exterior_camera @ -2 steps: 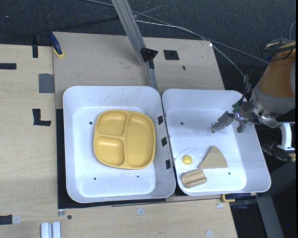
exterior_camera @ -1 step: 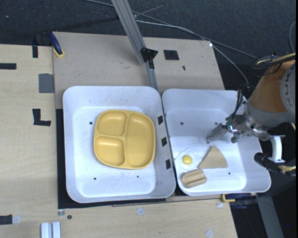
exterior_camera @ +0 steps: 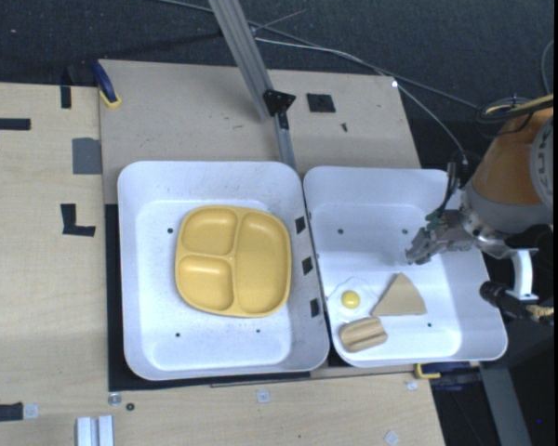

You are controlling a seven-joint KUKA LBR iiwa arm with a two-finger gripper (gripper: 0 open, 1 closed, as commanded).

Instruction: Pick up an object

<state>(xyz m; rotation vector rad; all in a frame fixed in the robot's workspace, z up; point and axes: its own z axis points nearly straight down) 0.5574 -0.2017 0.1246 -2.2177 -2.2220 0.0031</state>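
Plywood forms the counter [exterior_camera: 214, 110], which is marked with dark tape patches and crossed by a slanted metal rail [exterior_camera: 246, 49]; dark carpet is seen beyond its far edge. Two white bins are set side by side. A yellow divided plate [exterior_camera: 232, 260] is held in the left bin [exterior_camera: 139, 249]. In the right bin [exterior_camera: 474, 333], near its front edge, lie a fried egg [exterior_camera: 351, 298], a tan wedge [exterior_camera: 402, 296] and a bread roll [exterior_camera: 363, 334]. The tool [exterior_camera: 420, 252] is seen just behind the wedge, with nothing seen in its grip.

Even, fairly bright light from above, soft short shadows, white bins [exterior_camera: 214, 179] slightly glaring, dark floor around the bench [exterior_camera: 37, 249], picture somewhat grainy, edges soft
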